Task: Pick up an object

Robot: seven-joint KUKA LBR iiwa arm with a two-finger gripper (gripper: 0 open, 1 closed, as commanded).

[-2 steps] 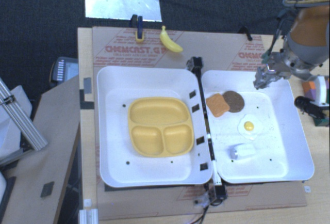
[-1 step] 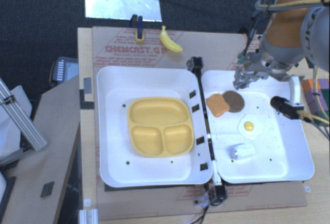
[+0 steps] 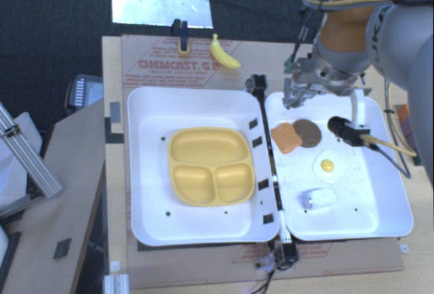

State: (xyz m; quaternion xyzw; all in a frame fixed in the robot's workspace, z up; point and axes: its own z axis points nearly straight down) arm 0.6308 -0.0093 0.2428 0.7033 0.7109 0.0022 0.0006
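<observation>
My gripper [image 3: 296, 96] hangs over the back left corner of the right bin [image 3: 386, 218], reaching in from the right. Just in front of it lie an orange toast piece [image 3: 286, 137] and a brown round patty [image 3: 308, 133], touching each other. A fried egg [image 3: 327, 166] lies further forward, and a small white object [image 3: 317, 198] sits near the bin's front. Nothing shows in the gripper's grasp.
The left bin [image 3: 146, 150] bears a yellow divided tray [image 3: 209, 166]. A yellow banana [image 3: 224, 55] lies on the cardboard behind the bins, near a yellow clamp [image 3: 182, 40]. Black clips run along the divider [image 3: 264, 150] between the bins.
</observation>
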